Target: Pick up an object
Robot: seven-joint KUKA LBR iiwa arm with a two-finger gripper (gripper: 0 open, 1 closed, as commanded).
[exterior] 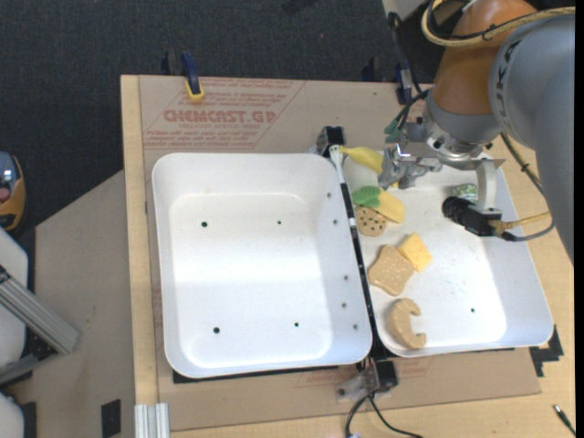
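Food-shaped toys are lying in the right-hand bin [511, 322], clustered toward its left wall: a banana [363, 159] at the upper corner, a green piece [366, 195] touching a yellow wedge [391, 209], a dotted brown cracker [370, 221] just below them, then a yellow block [416, 251], a tan toast slice [391, 270] and a curved tan piece [407, 324] near the bottom of the frame. The left-hand bin [246, 263] is sitting beside it on the counter [146, 135].

Reaching in from the upper right of the frame, the arm is hanging its pincer [399, 172] over the upper part of the right bin, between the banana and the green piece. I cannot tell how the pincer is set; nothing is visibly caught in it.

The step in hand appears to be the approach, with no pick made. The next move likely calls for dropping straight onto one toy, probably the green piece or yellow wedge, without nudging its touching neighbour or the bin wall.
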